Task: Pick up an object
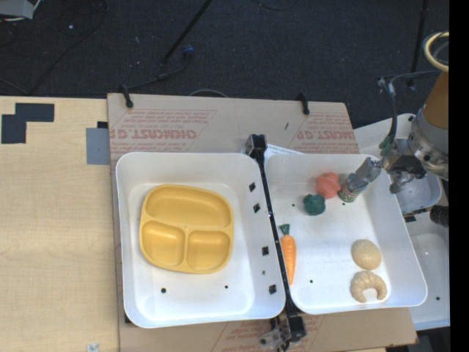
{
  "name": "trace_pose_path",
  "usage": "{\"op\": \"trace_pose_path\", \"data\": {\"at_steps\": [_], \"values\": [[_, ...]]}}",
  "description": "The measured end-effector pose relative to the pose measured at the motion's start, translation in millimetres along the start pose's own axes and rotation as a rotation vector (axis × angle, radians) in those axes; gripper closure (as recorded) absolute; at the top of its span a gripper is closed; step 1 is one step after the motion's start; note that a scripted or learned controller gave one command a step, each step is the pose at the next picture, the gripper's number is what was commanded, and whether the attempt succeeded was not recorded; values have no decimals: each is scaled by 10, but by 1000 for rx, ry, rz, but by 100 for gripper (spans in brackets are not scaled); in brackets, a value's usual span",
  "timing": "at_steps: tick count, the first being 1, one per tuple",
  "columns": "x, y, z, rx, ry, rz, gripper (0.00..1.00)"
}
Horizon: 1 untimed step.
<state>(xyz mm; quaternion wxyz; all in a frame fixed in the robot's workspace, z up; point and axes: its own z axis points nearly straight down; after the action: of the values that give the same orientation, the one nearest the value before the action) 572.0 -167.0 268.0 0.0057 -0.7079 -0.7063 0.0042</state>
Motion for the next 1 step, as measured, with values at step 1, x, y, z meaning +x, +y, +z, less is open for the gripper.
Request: {"op": "trace_pose_path", "data": {"at_steps": [1], "values": [[5, 18, -72, -11, -2, -3, 0]]}}
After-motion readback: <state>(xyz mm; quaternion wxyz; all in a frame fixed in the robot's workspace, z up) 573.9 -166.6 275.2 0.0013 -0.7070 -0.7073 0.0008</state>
